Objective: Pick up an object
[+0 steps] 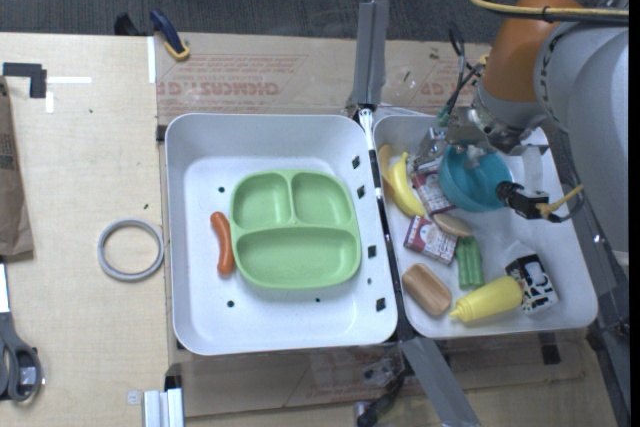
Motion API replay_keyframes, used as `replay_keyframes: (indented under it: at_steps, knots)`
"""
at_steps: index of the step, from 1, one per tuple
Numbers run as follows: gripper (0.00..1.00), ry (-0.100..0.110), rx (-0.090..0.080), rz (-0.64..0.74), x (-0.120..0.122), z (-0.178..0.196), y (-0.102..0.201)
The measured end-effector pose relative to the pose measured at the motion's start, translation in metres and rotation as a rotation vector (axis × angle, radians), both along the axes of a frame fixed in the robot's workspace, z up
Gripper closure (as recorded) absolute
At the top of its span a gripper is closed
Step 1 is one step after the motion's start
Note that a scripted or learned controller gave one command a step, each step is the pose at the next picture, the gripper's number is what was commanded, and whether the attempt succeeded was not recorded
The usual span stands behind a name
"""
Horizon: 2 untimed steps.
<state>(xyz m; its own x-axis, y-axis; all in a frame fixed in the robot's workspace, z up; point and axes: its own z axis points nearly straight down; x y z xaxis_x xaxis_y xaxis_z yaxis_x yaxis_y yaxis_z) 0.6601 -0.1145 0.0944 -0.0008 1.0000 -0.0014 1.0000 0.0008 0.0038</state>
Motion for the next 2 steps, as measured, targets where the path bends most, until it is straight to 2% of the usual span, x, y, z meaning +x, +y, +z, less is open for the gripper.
replay_keyframes:
  at_steps: [1,2]
  knots:
    - [0.0,0.0,0.0,0.033,0.0,0.0,-0.003]
    - [0.0,0.001,-0.001,0.034,-0.001,-0.001,-0.035]
